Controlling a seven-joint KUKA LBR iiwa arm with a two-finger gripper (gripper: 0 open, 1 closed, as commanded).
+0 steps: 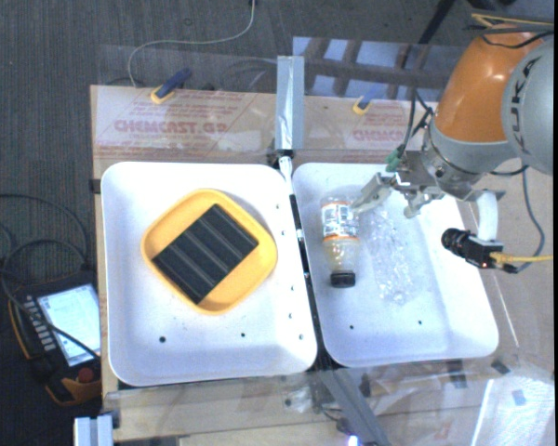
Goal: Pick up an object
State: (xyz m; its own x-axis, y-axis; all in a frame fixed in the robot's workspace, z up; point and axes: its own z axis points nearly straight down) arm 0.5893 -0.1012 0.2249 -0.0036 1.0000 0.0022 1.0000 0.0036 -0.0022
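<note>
End effector: the end effector (396, 190) hangs over the far edge of the right bin (465, 328), fingers spread apart with nothing between them, so it is released.
Task's thing: a small clear bottle (339, 234) with an orange label and a dark cap lies on its side near the right bin's left wall, cap toward the near edge.
Beside it: a crumpled piece of clear plastic (389, 254) lies in the middle of the same bin, just beside the bottle, running toward the near edge.
Left bin: the left bin (130, 342) carries a yellow dish with a dark ribbed insert (208, 251) at its middle, well apart from the arm.
Risk, rolling: the bottle lies round side down, so, as I judge it, a finger landing off its centre could push it away rather than trap it.
Risk, wall: the bottle sits close to the left wall; a wide-open approach may strike that wall or the divider between the bins.
Risk, plastic: the clear sheet is hard to tell from the white floor and could be caught instead, or slip out once lifted.
Risk, height: stopping too high would close the fingers on air.
</note>
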